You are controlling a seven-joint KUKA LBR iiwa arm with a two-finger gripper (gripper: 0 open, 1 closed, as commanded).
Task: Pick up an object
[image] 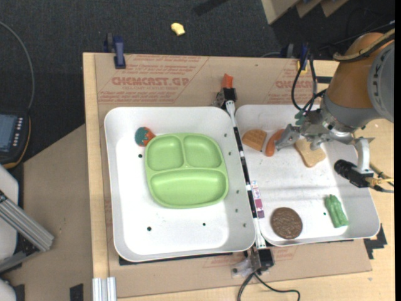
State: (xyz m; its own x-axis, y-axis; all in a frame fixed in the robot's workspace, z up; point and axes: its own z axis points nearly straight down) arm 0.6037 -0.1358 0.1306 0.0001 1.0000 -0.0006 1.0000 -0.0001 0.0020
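Note:
My gripper hangs low over the far part of the right bin, below the arm's orange band. It sits directly above a tan wedge-shaped piece, partly covering that piece's far end. Just to its left lie an orange-red piece and a tan bread-like piece. A round brown cookie and a green object rest near the bin's front edge. I see nothing lifted off the bin floor.
The left bin holds a green divided plate and a small red and teal object at its far left. A black part juts over the right bin's right side. A divider rail separates the bins.

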